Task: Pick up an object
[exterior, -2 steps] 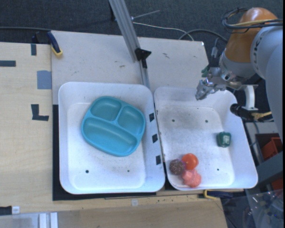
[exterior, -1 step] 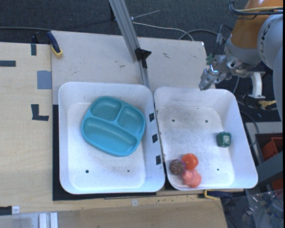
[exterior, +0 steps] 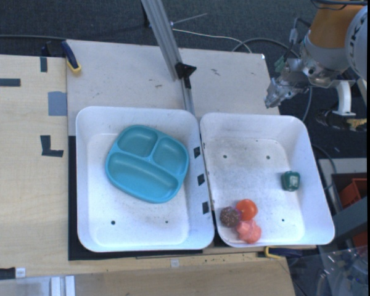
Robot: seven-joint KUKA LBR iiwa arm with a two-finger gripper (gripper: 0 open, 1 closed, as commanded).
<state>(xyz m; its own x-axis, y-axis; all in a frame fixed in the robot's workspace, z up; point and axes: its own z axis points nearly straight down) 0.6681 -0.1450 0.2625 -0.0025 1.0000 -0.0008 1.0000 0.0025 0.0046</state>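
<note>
Above right bin's far-right corner: tool (exterior: pixel 276 97), grip state unclear.
Objects: green piece (exterior: pixel 290 180) by right wall; red cluster (exterior: pixel 242 219) at near edge.
Risk: wall blocks descent; cluster invites double grab.

A single fixed camera is looking down at a slant from above the surface (exterior: pixel 129 85), taking in both white bins (exterior: pixel 86 165) side by side from moderate height. The arm (exterior: pixel 339 23) is entering at the frame's upper right corner, beyond the surface's far right edge.
</note>
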